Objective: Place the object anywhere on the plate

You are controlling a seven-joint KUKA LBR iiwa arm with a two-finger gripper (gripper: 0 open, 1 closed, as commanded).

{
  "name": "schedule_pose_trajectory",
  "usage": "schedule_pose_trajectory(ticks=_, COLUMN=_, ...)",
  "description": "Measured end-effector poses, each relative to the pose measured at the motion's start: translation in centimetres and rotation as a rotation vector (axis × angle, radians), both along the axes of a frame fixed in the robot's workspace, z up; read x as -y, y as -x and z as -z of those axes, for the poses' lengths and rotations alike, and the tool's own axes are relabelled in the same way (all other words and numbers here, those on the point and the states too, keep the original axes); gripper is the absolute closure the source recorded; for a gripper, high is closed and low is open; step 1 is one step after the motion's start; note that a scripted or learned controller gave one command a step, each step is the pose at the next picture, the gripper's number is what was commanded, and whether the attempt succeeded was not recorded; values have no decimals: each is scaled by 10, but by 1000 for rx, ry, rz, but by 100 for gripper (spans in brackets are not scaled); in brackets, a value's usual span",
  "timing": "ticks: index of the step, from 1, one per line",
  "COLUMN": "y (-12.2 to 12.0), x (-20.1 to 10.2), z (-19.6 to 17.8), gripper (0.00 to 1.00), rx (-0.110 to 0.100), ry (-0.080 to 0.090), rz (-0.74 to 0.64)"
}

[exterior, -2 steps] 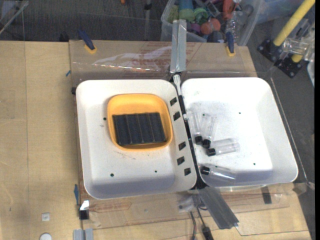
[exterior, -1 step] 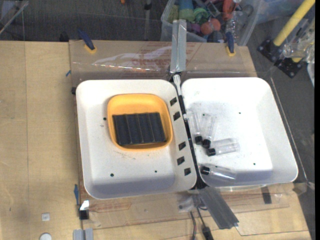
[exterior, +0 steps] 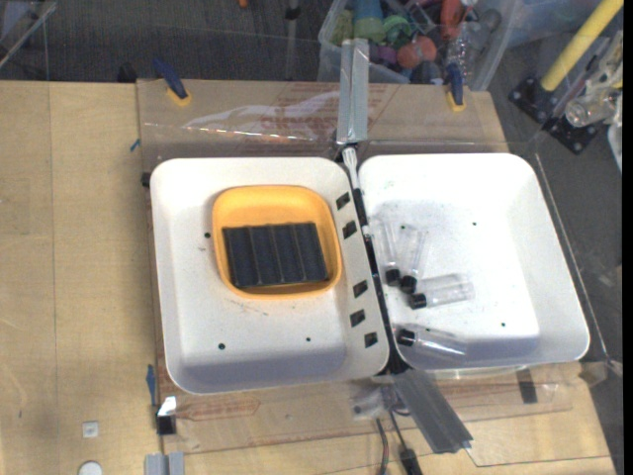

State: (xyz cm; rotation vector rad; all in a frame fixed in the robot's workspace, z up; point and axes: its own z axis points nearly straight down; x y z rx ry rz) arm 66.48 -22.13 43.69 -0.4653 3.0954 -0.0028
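An orange square plate (exterior: 272, 200) with rounded corners sits in the upper middle of the left white bin (exterior: 188, 315). A black ribbed rectangular slab (exterior: 275, 253) lies flat on the plate and covers most of its floor. In the right white bin (exterior: 504, 216), several clear plastic vials with black caps lie on their sides near the left wall. A pair (exterior: 407, 248) lies at the top of the group, one (exterior: 442, 292) in the middle, and one (exterior: 427, 340) at the front.
A metal divider with black clips (exterior: 356, 260) runs between the two bins. Blue clamps (exterior: 176, 90) hold a clear sheet at the bench's back. A box of colourful toys (exterior: 415, 18) stands behind the bins. Bare wooden benchtop (exterior: 69, 265) lies to the left.
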Motion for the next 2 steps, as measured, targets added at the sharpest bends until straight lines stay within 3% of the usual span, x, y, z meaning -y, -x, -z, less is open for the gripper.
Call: schedule_pose_trajectory(ticks=2, y=-3, x=0, z=0, gripper=100, rx=-1, ry=5, rz=-704)
